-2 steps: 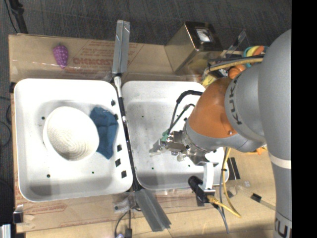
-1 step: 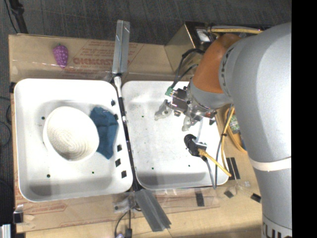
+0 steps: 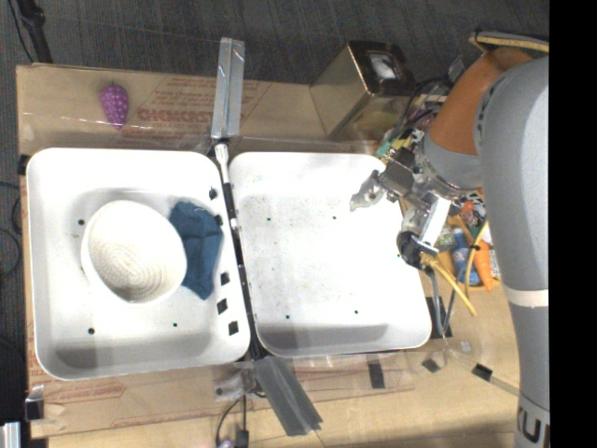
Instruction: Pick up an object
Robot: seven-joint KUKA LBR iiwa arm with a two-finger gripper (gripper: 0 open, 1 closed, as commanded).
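Gripper (image 3: 366,194) poised over the right bin's (image 3: 317,334) upper right corner, finger state indiscernible; white domed object (image 3: 131,250) and blue cloth (image 3: 199,245), touching, in the left bin (image 3: 56,343); purple object (image 3: 115,104) on the bench behind.

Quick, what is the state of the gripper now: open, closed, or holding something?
Gripper: cannot be told; it sits over the right bin's upper right corner, and nothing is seen held in it.
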